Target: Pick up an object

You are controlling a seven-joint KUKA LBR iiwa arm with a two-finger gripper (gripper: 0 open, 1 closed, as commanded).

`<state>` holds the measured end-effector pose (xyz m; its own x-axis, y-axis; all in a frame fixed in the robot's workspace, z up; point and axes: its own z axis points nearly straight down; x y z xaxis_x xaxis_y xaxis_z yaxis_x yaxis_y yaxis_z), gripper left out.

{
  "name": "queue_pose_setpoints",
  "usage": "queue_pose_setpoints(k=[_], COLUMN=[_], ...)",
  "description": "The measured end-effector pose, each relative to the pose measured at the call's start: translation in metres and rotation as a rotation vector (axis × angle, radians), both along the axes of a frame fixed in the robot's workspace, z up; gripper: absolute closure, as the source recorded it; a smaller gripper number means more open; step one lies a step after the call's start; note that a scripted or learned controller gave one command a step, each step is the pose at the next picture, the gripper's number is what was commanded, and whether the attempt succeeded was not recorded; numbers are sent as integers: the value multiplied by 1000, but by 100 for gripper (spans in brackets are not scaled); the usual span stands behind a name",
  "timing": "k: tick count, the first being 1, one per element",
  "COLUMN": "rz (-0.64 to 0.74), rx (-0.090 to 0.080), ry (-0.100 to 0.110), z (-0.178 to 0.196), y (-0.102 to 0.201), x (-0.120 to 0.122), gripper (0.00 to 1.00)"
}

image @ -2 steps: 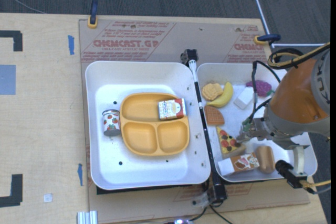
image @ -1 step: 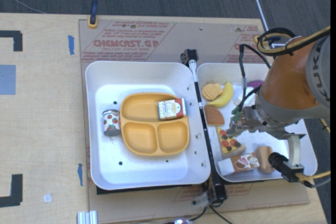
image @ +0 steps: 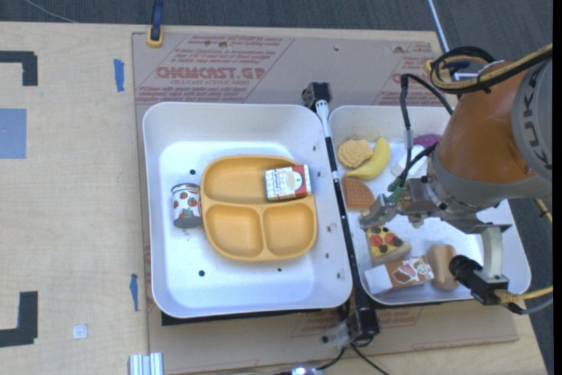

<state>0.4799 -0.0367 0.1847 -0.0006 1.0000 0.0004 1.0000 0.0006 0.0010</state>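
With the yellow divided plate as landmark, nothing looks lifted yet: the small carton rests on it, the pizza slice toy lies to its right, and above that the gripper hovers, its opening unreadable

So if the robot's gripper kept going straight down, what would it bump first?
Probably the pizza-slice toy in the right white bin; the metal gripper hangs just above it, though depth is unclear.

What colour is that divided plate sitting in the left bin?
The divided plate is yellow-orange all over, plainest in the camera view from above.
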Motion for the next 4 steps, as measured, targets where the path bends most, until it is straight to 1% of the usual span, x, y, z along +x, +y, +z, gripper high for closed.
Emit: queue_pose_setpoints(k=[1, 2, 3, 4], rz=[-2, -1, -2, -1], rx=[0, -1, 0, 2], ry=[3, 0, 0, -7], z=[-75, -65, -65, -94], y=[-55, -55, -55, -55], x=[11, 12, 12, 3], gripper=[0, 100, 0, 0])
